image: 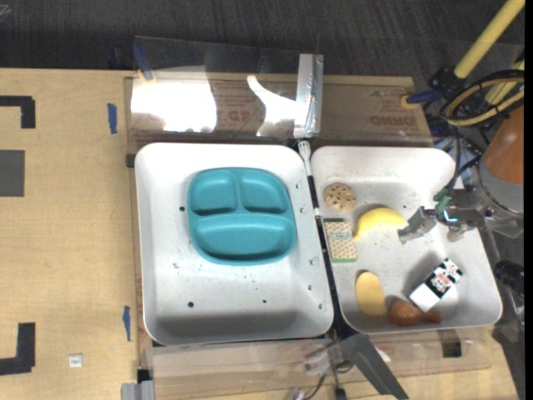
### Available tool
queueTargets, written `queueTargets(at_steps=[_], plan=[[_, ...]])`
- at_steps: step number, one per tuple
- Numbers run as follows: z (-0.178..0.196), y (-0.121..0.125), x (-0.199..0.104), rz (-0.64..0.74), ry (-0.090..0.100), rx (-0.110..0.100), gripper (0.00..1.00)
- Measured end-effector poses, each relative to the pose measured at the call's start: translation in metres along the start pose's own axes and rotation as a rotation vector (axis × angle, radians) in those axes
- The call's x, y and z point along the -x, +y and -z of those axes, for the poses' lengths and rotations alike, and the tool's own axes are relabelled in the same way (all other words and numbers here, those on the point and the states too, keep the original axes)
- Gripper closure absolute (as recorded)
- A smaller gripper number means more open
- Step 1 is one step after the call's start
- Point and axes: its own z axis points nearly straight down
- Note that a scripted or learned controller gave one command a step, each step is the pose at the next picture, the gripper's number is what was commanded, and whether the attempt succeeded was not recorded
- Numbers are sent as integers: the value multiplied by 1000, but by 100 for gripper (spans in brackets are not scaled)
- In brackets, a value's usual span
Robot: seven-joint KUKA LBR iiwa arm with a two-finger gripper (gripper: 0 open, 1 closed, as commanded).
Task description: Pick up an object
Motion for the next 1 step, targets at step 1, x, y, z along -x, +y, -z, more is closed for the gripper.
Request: queueTargets(at_steps=[1], plan=[[-122, 21, -36, 380, -2, 4, 0]])
